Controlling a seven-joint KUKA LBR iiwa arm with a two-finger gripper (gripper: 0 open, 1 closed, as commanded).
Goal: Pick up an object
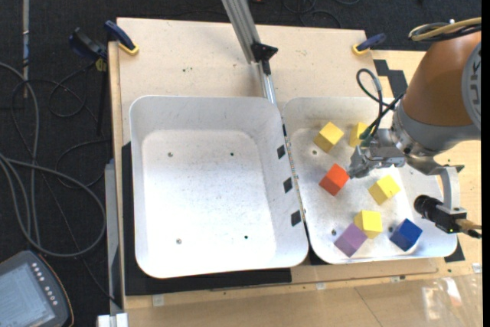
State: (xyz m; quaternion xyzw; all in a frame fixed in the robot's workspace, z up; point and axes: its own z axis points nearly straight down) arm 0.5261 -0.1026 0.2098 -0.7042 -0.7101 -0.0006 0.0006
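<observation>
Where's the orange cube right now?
The orange cube lies in the right bin, toward its left-centre, just left of the gripper. A yellow cube sits above it in the camera view and the purple cube below.

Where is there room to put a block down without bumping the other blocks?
The left bin has a wide bare floor from wall to wall. The right bin is crowded: the orange block, yellow blocks, purple block and blue block sit around the tool. Its only bare strip runs beside the divider.
</observation>
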